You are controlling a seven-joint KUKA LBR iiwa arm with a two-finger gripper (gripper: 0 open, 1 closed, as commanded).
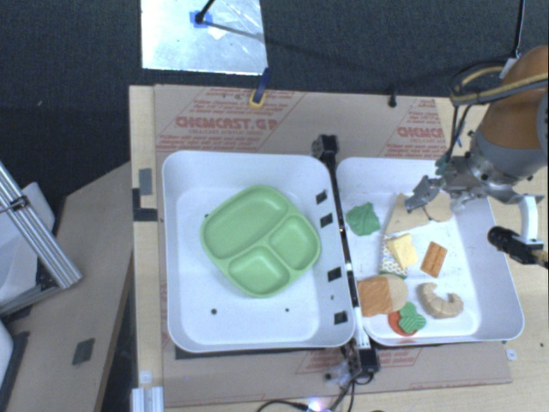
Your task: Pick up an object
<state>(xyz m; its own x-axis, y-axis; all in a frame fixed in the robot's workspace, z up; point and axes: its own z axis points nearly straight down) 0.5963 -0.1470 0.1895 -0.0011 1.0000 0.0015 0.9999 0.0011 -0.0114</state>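
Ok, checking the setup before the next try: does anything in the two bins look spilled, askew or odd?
Nothing spilled. The green divided plate sits skewed in the left bin. The toy food pieces lie loose in the right bin, some overlapping near its front edge.

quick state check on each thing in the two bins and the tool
green three-compartment plastic plate: upright, nothing on it, left bin
green leafy toy: loose, right bin
yellow wedge: loose
orange rectangular block: lying flat
tan croissant-shaped toy: loose
tool: low over right bin, grip unclear
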